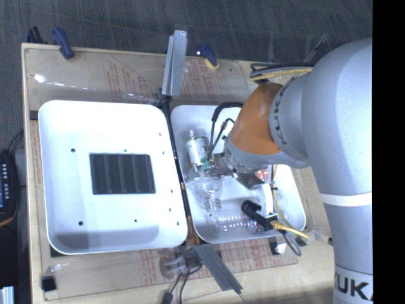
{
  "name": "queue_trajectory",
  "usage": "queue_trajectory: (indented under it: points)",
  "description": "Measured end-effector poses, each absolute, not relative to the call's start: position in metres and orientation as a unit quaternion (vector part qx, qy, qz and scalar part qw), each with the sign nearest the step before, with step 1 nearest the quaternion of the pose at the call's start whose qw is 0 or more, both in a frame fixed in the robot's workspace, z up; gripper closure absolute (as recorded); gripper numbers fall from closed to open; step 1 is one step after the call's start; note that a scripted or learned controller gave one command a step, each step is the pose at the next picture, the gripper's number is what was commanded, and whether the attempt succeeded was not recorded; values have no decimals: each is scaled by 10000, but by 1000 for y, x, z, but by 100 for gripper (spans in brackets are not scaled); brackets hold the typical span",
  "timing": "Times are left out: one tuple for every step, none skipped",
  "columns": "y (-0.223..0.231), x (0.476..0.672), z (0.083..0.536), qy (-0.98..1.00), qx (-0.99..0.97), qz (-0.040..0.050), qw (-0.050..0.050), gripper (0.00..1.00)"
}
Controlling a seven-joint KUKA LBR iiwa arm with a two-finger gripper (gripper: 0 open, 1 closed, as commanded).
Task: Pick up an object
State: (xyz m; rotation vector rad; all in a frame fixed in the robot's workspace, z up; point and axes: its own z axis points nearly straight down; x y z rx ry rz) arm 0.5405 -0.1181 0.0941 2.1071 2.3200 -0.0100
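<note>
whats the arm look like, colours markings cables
The arm is bulky, rounded and light grey. An orange band wraps it above the wrist, a white ring crosses a lower link, with dark KUKA lettering below. A black cable loops by the wrist.

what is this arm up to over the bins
The grey arm reaches in from the right, and its gripper is down low inside the right bin. It sits among see-through items: a small bottle with a green label beside it, a clear glass piece just below, and a clear plastic bottle near the front wall. Whether it has hold of anything cannot be told. The left bin has a dark ribbed panel in its floor.
</note>
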Motion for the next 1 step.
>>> queue_trajectory:
  points:
    - [-114,590,95,7385,6742,-24,63,0]
